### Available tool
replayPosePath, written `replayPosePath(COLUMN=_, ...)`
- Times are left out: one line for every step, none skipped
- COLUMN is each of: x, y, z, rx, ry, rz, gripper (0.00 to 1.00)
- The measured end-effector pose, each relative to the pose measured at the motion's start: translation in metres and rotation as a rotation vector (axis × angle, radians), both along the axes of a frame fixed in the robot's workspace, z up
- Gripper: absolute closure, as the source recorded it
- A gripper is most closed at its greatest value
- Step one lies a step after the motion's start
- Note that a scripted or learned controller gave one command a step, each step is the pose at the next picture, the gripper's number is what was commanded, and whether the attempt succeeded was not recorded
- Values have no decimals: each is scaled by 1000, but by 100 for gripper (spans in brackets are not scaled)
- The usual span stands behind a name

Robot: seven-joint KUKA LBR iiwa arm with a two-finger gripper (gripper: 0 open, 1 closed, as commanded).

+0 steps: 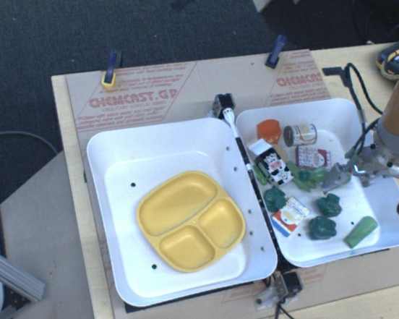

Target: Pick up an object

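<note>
"CHEMCAST GP" reads in red across the board (pixel 133 98) behind the bins; the gripper (pixel 337 177) hangs low in the right bin (pixel 339 111), among green toys (pixel 322 228), whether it grips anything I cannot tell; left bin (pixel 110 203) carries a yellow divided plate (pixel 190 220), margins open around it.

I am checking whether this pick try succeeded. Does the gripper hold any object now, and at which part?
It cannot be told. The gripper is low in the right bin among the toys, but no object is clearly seen between its fingers.
</note>
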State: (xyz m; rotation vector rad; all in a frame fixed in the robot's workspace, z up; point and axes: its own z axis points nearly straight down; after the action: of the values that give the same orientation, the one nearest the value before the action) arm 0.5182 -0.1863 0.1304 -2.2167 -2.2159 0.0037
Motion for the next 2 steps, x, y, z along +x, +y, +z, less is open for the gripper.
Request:
replayPosePath(x=-1, y=1, z=-49, rx=0, ry=-1, rz=0, gripper=0)
replayPosePath(x=0, y=0, z=-35, rx=-4, ry=-8, rz=-1, gripper=100)
